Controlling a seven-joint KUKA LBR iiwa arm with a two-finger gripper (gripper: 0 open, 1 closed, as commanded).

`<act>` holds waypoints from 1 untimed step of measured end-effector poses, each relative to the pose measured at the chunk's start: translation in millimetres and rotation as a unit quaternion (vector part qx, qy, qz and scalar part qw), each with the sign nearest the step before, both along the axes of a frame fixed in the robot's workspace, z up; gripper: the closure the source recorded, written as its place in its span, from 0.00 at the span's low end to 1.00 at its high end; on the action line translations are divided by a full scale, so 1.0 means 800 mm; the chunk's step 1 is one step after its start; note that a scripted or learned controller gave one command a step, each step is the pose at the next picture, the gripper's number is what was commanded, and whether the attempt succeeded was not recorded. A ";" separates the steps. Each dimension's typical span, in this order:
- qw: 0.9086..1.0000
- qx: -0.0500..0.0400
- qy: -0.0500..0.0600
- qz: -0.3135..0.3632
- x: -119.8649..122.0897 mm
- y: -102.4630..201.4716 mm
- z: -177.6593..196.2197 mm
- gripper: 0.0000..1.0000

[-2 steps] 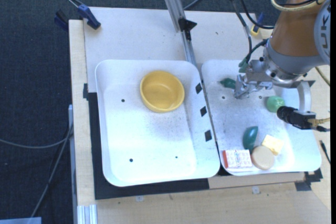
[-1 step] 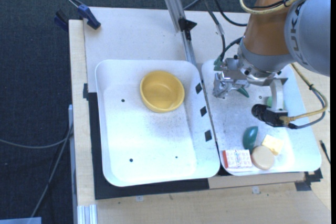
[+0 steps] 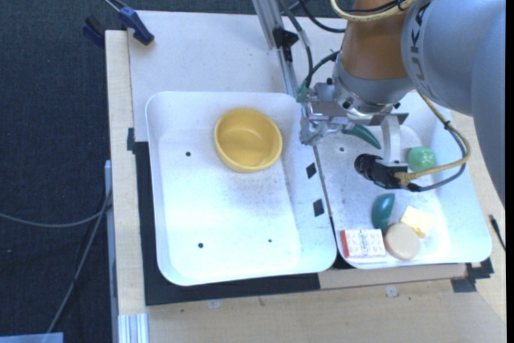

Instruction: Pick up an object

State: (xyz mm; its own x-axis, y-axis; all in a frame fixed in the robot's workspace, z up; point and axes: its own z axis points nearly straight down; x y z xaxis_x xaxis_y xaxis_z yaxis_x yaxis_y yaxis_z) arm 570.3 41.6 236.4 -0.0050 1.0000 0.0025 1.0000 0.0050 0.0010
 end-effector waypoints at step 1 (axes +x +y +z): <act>1.000 0.001 0.000 0.001 -0.003 0.069 0.012 1.00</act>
